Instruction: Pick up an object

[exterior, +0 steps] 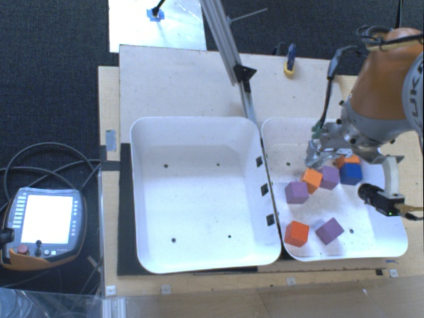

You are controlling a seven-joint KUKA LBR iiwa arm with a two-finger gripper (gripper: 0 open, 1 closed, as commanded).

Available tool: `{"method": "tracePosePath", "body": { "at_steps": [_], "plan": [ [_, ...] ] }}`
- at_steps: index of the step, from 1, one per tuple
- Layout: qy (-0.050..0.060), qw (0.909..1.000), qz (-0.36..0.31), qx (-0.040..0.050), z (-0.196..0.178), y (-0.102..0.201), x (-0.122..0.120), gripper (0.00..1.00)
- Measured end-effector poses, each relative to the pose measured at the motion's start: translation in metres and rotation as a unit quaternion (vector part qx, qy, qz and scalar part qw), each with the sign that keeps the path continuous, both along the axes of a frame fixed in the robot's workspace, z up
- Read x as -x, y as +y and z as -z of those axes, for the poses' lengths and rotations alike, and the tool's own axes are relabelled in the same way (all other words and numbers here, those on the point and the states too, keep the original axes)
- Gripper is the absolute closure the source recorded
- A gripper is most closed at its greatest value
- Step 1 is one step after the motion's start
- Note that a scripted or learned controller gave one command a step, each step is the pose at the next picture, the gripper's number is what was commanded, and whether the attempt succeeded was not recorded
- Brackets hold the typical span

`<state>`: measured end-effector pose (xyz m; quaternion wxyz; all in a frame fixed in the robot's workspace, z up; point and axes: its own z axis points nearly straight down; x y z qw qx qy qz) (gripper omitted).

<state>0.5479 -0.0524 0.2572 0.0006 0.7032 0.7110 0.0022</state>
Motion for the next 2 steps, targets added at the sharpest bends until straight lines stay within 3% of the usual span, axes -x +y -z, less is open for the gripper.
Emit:
{"method": "tracePosePath", "body": {
  "at_steps": [2],
  "plan": [
    [0.001,1.0000,0.000,-0.0002,0.003,0.122,-0.009,1.00]
  ]
}}
